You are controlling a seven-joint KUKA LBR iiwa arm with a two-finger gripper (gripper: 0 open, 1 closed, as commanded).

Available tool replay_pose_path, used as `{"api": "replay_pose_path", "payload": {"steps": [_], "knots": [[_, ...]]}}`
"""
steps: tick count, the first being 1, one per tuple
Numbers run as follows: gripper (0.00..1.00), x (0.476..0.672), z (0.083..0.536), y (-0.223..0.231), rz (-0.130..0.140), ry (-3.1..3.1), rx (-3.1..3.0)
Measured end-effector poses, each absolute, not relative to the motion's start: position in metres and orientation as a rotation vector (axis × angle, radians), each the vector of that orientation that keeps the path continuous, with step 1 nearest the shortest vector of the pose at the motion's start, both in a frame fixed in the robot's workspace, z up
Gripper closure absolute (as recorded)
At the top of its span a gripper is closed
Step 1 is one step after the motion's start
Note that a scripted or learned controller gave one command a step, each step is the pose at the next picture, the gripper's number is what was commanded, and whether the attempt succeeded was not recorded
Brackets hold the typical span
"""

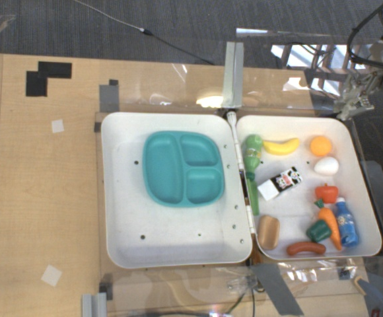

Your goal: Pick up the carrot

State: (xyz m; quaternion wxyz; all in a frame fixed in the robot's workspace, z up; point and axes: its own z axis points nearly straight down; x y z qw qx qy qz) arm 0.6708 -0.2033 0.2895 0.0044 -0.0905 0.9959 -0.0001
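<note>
The carrot (331, 224) is orange and lies lengthwise near the right wall of the right bin (360, 170). It is wedged between a green pepper (319, 230) on its left and a blue bottle (346, 222) on its right, with a red tomato (326, 193) just behind it. My gripper (354, 102) hangs beyond the far right corner of that bin, well away from the carrot, with nothing seen in it.
The right bin also holds a banana (280, 146), an orange (321, 146), a white egg (326, 166), a black-and-white carton (280, 182), a green vegetable (251, 152), a bread piece (269, 232) and a sausage (306, 248). A teal divided plate (183, 168) lies in the left bin (122, 197).
</note>
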Motion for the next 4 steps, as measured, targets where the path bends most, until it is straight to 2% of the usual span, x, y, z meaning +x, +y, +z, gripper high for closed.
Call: {"api": "replay_pose_path", "payload": {"steps": [1, 2, 3, 4], "knots": [[1.00, 0.637, 0.131, -0.204, 0.004, 3.052, -0.738], [1.00, 0.594, 0.272, -0.207, -0.021, 2.993, -0.880], [1.00, 0.614, 0.376, -0.205, -0.017, 2.971, -0.964], [1.00, 0.608, 0.247, -0.204, 0.003, 2.845, -1.326]]}}
